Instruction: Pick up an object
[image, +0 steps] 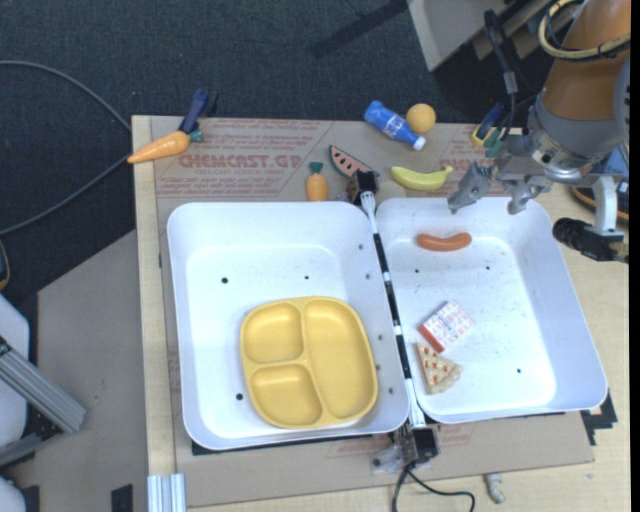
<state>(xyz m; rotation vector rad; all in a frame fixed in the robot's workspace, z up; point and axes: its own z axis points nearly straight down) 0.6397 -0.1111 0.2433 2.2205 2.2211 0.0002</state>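
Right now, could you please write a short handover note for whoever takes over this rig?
Pincer: open, holding nothing, above the far rim of the right bin.
Right bin holds a sausage near the far wall, a small patterned box and a waffle piece towards the near left.
Left bin holds a yellow divided plate.
Done: nothing picked yet.
Left: lower onto one object, probably the nearby sausage, grip and lift.

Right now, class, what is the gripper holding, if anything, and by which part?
Nothing. The gripper hangs open above the right bin's far edge, with no object between its fingers. The sausage lies below it, untouched.
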